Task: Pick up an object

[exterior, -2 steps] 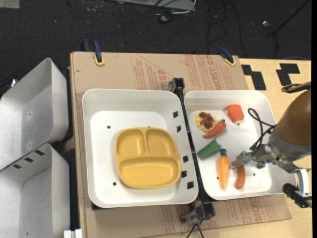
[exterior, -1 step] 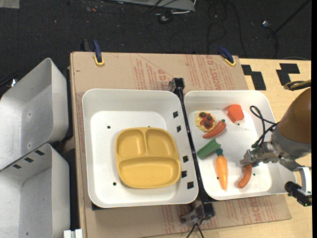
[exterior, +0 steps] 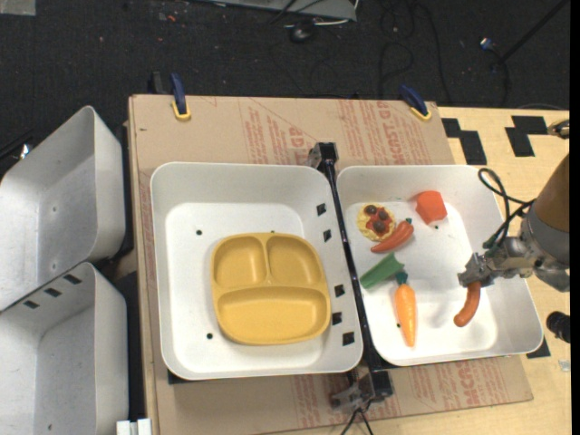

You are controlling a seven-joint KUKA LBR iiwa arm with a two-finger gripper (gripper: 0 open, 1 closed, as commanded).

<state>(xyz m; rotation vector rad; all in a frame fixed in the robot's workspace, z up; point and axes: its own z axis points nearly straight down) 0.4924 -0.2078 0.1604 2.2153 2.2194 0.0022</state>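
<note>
The right bin point(exterior: 507, 329) holds several toy foods. A brown sausage point(exterior: 468, 305) lies near the bin's right side, and its upper end sits right under my gripper point(exterior: 475, 274), which hangs low over the bin. An orange carrot point(exterior: 405, 313) lies left of the sausage, with a green pepper point(exterior: 381, 271) above it. Further back are a red chili point(exterior: 394, 236), a small pizza slice point(exterior: 373, 217) and an orange-red block point(exterior: 430, 206). The arm point(exterior: 553, 229) comes in over the bin's right wall.
The left bin point(exterior: 172, 243) holds a yellow divided plate point(exterior: 270, 288). A black divider point(exterior: 343, 252) runs between the two bins. White containers point(exterior: 54, 243) stand off the bench to the left. Cables point(exterior: 494, 193) hang near the arm.
</note>
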